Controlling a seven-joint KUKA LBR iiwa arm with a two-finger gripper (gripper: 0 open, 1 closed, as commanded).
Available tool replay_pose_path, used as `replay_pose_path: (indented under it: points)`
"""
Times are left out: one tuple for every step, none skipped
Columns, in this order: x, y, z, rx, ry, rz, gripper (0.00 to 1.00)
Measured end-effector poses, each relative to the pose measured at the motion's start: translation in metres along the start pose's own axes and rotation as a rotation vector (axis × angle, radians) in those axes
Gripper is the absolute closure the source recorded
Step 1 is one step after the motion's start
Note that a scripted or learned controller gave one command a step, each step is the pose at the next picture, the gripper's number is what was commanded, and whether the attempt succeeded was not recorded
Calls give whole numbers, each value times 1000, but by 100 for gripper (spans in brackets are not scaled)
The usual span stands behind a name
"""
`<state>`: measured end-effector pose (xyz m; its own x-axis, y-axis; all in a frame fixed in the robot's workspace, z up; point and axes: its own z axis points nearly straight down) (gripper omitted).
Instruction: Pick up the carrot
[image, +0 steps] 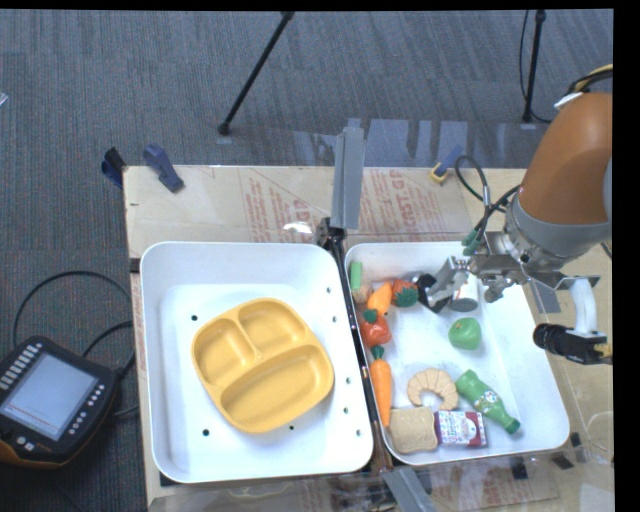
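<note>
Carrot (382, 390) in right bin (540, 400); tool (450, 288) above, apart

Carrot (382, 391): orange, tapered, green top. Lies flat in the right bin (540, 400) against its left wall, roughly midway along it, lengthwise to that wall, green end toward the far edge, tip toward the near-left corner.

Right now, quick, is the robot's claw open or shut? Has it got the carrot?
Gripper: open or shut cannot be told from here.
Carrot: lying in the right bin, apart from the gripper, not held.
</note>
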<state>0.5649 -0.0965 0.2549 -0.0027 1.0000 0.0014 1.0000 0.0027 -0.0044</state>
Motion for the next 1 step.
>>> replay_pose_path:
  points:
    - [41, 65, 72, 6, 0, 106, 0]
